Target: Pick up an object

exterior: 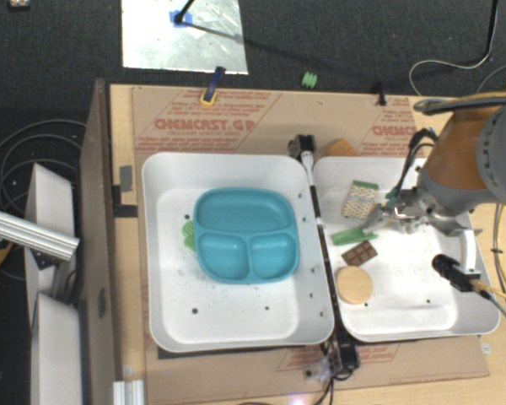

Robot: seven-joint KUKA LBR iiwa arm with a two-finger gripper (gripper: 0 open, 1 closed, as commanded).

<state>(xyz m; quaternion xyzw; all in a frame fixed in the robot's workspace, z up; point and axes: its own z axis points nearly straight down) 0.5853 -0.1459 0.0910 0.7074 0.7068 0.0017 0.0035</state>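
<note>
You have four small things lying in the right-hand shallow white bin [468, 310], any of which could be the pick: a pale patterned rectangular packet with a green strip along its top edge [360, 199], a flat dark green strip [353, 235] just below it, a small dark brown chocolate-like bar [359, 252] touching or almost touching that strip, and a round tan disc like a biscuit [354, 285] nearest the front of the bin. All four sit in the bin's left half, close to the wall it shares with the other bin.

The gripper [386, 215] is low in this bin, just right of the packet and the green strip, at the end of the grey arm with its orange band [455, 154]. You cannot tell from here whether its fingers are spread or closed, and nothing is visibly between them.

The left-hand shallow white bin [164, 310] holds a turquoise plastic divided plate with three compartments [244, 233], lying flat near the middle. A small bright green object [188, 233] peeks out at the plate's left edge, partly hidden.

Both bins rest on a sheet of brown printed cardboard [236, 116], which lies on a wooden bench. Behind the right bin an orange-tan piece [341, 148] sits on the cardboard. Past the bench is dark carpet, with a shiny silver sheet [185, 24] lying on it, and black cables [25, 150] loop at the left beside a white and metal frame.
</note>
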